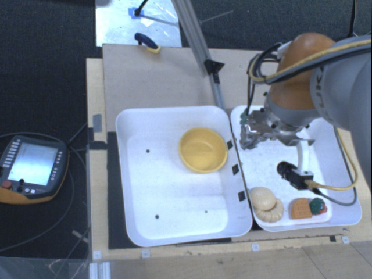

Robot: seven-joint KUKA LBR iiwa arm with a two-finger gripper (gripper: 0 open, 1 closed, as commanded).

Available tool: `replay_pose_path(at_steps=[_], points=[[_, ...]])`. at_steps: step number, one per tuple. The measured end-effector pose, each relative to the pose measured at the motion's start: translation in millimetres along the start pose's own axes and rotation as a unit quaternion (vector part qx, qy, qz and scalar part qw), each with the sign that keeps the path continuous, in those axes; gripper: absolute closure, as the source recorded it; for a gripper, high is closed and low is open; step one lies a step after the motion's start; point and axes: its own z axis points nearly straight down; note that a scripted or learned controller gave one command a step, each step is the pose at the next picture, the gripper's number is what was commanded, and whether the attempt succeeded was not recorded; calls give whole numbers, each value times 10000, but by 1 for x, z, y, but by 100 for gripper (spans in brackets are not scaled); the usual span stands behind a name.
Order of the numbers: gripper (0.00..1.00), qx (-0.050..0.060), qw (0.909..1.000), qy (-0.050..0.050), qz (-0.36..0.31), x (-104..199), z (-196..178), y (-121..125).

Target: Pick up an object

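Starting at the near edge: the pale brown surface (157, 74) carries two white bins side by side, the left bin (125, 214) and the right bin (325, 167), with black tabs along the seam between them.

Down at six o'clock in the right bin sits a pale bun-like thing (266, 204), tucked against the near wall. Just beside it, toward five o'clock, there's an orange thing (301, 208) with a green bit at its end (too small to name).

Moving back, a yellow bowl (203, 149) stands upright in the left bin, up at its one o'clock, close to the dividing wall.

Across that wall, the claw (250, 133) hangs over the right bin's ten o'clock corner. Wide or narrow, I cannot tell, and nothing shows in its grip. The grey arm (343, 92) comes in from three o'clock.

Further back, bare surface, a blue and yellow clamp (146, 41) on its far edge at eleven o'clock, and a grey pole (195, 31) slanting away toward twelve.

Beyond that is dark carpet (46, 51), with a control pendant (33, 168) lying out at nine o'clock.
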Motion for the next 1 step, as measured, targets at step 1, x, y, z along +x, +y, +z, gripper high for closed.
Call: replay_pose_path(at_steps=[1], points=[[100,-1,10000,-1,1,47,3,5]])
